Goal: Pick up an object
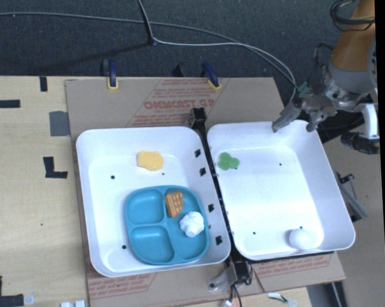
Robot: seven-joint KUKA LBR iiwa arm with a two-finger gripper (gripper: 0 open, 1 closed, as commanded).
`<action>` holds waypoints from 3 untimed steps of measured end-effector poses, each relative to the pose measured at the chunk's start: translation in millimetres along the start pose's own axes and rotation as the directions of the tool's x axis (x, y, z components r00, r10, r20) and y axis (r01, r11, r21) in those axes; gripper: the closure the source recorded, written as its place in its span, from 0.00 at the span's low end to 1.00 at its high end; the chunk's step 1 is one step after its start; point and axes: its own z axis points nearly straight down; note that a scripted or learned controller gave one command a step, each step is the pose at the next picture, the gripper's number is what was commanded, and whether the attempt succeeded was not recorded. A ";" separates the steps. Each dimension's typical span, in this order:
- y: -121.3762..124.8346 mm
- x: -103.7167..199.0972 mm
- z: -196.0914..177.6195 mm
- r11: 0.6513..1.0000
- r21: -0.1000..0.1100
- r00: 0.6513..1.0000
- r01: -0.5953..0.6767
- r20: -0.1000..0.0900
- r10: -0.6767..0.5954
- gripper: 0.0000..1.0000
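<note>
The arm comes in from the upper right, its orange band high near the corner and the grey wrist angled down and leftward, so the claw hangs at the far right rim of the right bin, just at that bin's upper corner. Its two fingers are spread apart with nothing between them, one tip pointing left over the rim and the other down into the bin's edge. Of the things to pick, the nearest is a green piece, down and to the left of the claw, lying near the right bin's left wall. A white ball sits well below the claw, close to the bin's near edge. Further left, past the divide between the bins, the left bin holds a yellow piece on its floor and a blue tray with compartments; a waffle lies over the tray's upper right ridge and a white lump just below it. All of these lie well apart from the claw. Both bins rest on cardboard on the desk.
</note>
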 end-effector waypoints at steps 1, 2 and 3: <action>0.0 0.0 0.1 1.000 0.000 1.000 0.000 0.000 0.000 0.00; 0.0 0.0 0.1 1.000 0.000 1.000 0.000 0.000 0.000 0.00; 0.0 0.0 0.1 1.000 0.000 1.000 0.000 0.000 0.000 0.00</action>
